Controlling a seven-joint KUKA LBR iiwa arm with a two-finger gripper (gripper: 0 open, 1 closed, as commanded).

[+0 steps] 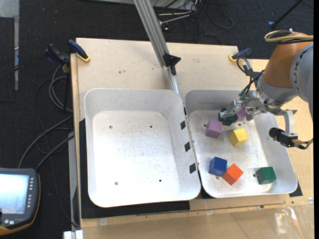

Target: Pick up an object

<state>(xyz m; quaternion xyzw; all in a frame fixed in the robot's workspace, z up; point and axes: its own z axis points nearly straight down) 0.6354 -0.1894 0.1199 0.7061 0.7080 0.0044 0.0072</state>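
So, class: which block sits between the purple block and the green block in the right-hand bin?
In the camera view, the yellow block lies between the purple block and the green block.

Arm (291, 71) enters from right, grey with orange band above wrist, bent downward and leftward. Wrist angled low toward left. End effector (232, 114) at arm's left tip, dark, pointing down-left; finger state too small and cluttered to tell.
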